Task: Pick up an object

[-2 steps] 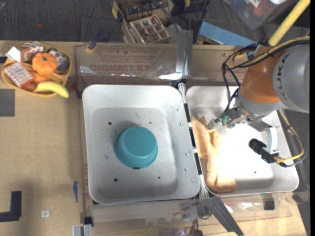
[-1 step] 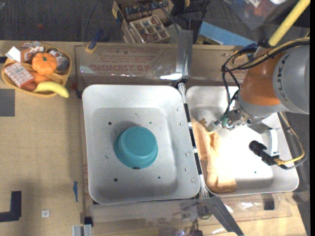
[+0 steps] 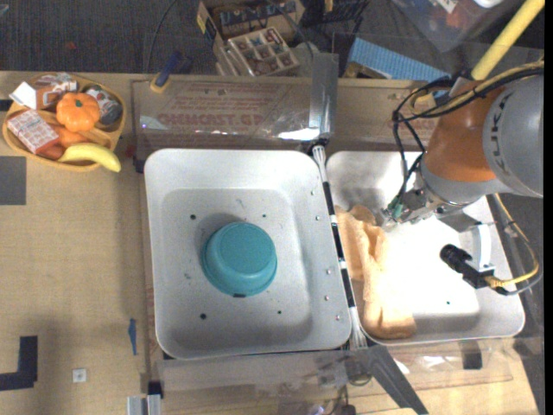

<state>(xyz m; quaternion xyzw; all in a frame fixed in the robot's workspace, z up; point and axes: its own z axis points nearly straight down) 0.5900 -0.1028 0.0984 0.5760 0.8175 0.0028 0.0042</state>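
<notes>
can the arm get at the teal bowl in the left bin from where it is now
Probably yes: the teal bowl sits alone, upside down, mid left bin, nothing over it. The gripper is over the right bin, so it must cross over.

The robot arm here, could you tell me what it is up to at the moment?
The grey and orange arm reaches from the right into the right bin, with its gripper low near the top of a tan cloth that lies along that bin's left side. I cannot tell whether it has hold of the cloth. A teal bowl sits upside down in the left bin, untouched. A basket of toy fruit stands on the bench at far left.
</notes>
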